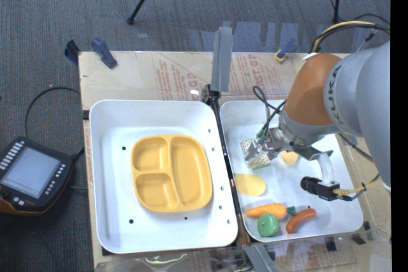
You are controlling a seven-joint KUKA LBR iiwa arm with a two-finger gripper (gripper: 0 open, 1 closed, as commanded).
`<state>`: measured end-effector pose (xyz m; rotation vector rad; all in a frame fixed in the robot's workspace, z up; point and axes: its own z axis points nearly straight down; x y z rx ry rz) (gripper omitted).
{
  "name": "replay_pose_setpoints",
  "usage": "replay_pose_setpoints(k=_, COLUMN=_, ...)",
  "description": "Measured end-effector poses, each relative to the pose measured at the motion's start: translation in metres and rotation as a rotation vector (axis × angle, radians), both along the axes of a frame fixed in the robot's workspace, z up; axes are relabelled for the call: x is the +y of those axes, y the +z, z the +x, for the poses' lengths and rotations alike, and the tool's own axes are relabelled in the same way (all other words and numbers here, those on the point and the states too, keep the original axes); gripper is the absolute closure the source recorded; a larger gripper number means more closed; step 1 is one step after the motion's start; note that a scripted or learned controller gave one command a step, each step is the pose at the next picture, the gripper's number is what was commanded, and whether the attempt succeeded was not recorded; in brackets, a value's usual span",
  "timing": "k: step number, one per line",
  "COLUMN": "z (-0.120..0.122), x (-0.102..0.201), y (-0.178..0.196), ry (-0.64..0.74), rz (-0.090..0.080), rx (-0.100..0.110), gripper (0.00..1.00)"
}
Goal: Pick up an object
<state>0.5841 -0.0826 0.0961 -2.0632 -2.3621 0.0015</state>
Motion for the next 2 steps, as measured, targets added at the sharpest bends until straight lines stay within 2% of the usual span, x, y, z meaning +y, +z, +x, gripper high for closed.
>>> replay_pose_setpoints(k=1, z=0.0078, x=0.0803, y=0.0943, ry=-0.053, rz=0.0, rx=-0.009, gripper=1.0)
replay_pose_setpoints(k=2, z=0.0103, x=0.0754, y=0.0896, ry=-0.2, rz=-0.003, rx=0.0, gripper=1.0)
